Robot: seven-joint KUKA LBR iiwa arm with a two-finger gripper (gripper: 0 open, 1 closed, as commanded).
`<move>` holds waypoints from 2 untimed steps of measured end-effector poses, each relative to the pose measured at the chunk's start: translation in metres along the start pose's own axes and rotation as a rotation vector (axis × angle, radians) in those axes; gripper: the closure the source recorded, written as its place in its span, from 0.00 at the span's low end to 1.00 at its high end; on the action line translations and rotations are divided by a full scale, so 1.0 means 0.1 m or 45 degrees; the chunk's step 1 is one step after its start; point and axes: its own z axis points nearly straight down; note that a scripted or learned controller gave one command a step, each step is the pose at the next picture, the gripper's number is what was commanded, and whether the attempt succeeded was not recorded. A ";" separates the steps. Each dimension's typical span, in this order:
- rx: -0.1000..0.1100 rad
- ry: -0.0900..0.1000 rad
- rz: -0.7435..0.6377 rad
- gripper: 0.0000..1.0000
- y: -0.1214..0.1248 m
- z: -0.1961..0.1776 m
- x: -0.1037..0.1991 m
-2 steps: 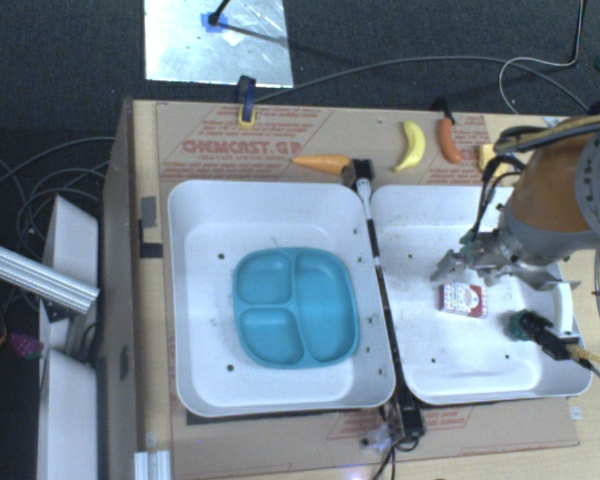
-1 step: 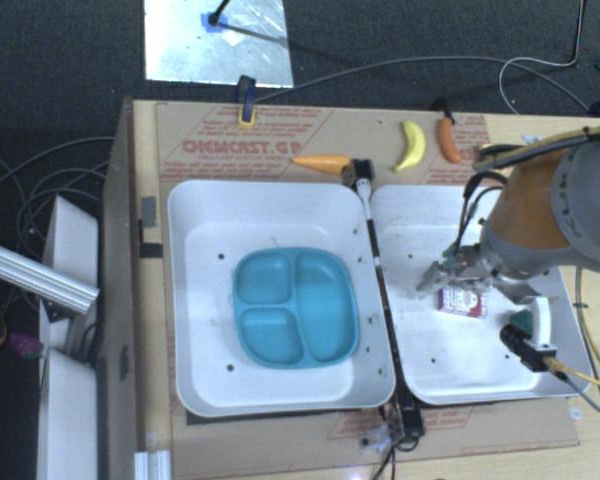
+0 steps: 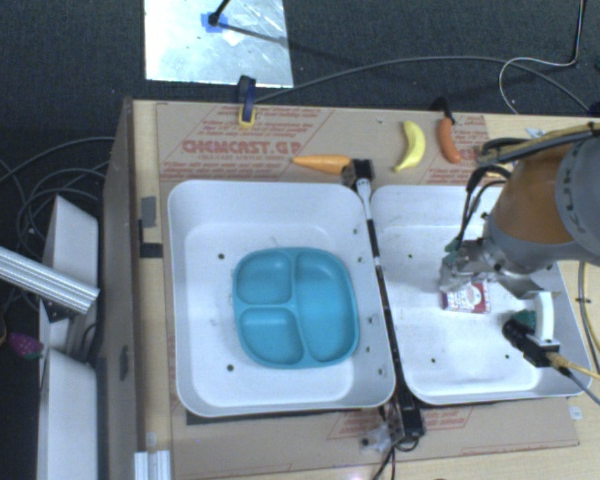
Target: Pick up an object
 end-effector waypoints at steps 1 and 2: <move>0.018 0.002 0.003 1.00 -0.13 -0.69 -0.67; 0.021 0.006 0.001 0.00 -0.13 -0.67 -0.64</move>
